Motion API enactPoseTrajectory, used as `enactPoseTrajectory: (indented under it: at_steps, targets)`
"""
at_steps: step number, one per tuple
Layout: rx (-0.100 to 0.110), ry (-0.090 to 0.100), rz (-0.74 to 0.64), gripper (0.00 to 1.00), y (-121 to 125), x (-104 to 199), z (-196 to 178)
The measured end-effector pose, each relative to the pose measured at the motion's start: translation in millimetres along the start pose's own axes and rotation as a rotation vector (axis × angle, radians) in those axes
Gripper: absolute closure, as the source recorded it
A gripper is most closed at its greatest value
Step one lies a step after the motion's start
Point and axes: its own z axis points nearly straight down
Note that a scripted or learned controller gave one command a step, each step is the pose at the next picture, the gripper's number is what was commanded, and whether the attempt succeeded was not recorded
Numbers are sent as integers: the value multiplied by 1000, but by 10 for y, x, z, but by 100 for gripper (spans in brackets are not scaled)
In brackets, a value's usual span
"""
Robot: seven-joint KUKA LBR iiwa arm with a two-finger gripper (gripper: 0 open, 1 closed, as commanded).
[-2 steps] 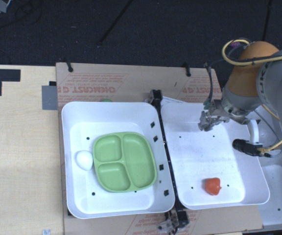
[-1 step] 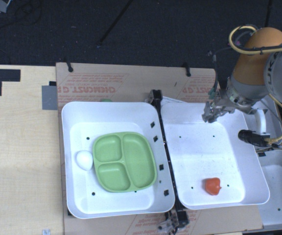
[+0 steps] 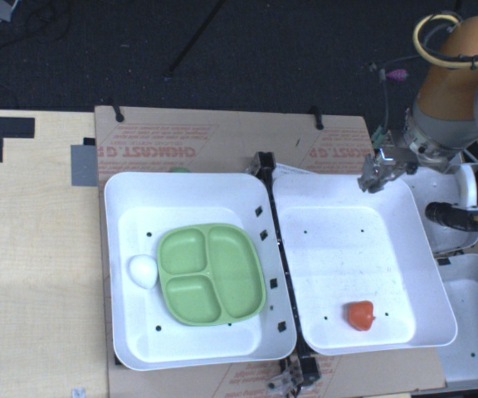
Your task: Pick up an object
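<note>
While the arm [image 3: 448, 81] reaches in from the right edge of the camera view, its gripper [image 3: 378, 172] sits above the far right corner of the right bin [image 3: 426, 247], roughly over the rim. Fingers too small and dark here, cannot tell if they are spread or closed; nothing visible between them. Orange band on the arm shows above the grey wrist, with a yellowish cable loop [image 3: 435, 36] at the top.

Right bin holds one thing: a small red-orange object [image 3: 360, 314], lying on the floor near the front wall, a bit right of centre, well apart from the gripper. It touches nothing else.

Left bin [image 3: 131, 197] holds a green divided plate [image 3: 212, 273] with three compartments, lying flat, centre to front of the bin floor. A small white egg-like object [image 3: 143, 270] lies just beside the plate's left edge, looks to be touching or nearly so, cannot tell which.

Both bins sit side by side on a cardboard sheet [image 3: 222, 143] with reversed red printing; a black clamp strip [image 3: 276, 264] runs between them. Light wooden bench [image 3: 31, 264] to the left, with dark square markers [image 3: 2, 137] on it. Dark floor with cables behind.
</note>
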Motion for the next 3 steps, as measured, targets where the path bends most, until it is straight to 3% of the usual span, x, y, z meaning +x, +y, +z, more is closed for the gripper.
enactPoseTrajectory:
  at_steps: [1,2,3]
  targets:
    - [1,0,-1,100,5,-13,-389]
    - [6,3,-3,100,0,484,-390]
    - [9,3,-3,100,-160,1001,-289]
